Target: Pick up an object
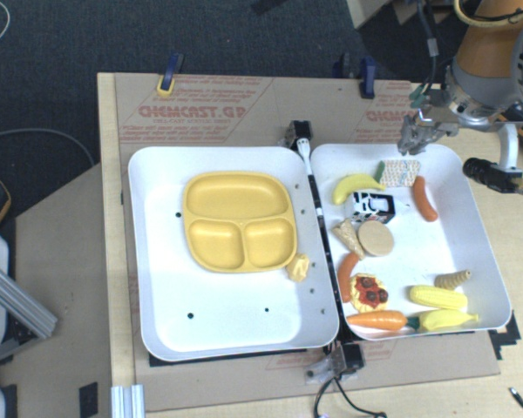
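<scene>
Toy food (392,268) fills right bin (484,233); yellow tray (240,220) in left; hand (414,140) grip unclear.

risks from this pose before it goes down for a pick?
1. The gripper hangs over the right bin's far rim; a straight descent may clip it.
2. The nearest items, the wafer, banana and sausage, lie close together, so a grasp could nudge or catch a neighbour.

Dark blue-grey carpet (113,24) surrounds the desk (113,233). Brown printed cardboard sheet (244,107) covers the desk top, held by a yellow clamp (167,78) and a blue clamp (367,77) at the far edge. Thin white cable (35,133) loops across carpet, left.
</scene>
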You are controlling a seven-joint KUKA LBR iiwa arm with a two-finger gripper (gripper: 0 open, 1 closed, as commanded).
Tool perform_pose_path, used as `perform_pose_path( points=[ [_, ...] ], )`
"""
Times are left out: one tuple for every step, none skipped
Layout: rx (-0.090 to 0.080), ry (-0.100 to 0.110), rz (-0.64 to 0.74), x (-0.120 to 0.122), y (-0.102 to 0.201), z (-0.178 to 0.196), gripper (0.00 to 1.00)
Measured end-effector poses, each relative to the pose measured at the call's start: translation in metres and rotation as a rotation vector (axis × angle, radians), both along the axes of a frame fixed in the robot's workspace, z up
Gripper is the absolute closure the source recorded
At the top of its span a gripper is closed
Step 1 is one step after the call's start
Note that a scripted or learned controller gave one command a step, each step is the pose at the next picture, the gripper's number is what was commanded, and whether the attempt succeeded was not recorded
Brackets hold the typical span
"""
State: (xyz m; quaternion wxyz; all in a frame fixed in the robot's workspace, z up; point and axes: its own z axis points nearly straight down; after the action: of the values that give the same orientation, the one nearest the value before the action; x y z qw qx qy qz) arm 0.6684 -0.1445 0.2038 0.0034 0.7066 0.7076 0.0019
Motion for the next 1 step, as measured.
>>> perform_pose_path(
  points=[
    [0.000, 0.001, 0.000, 0.0011, -0.0002, 0.0233, 1.00]
  ],
)
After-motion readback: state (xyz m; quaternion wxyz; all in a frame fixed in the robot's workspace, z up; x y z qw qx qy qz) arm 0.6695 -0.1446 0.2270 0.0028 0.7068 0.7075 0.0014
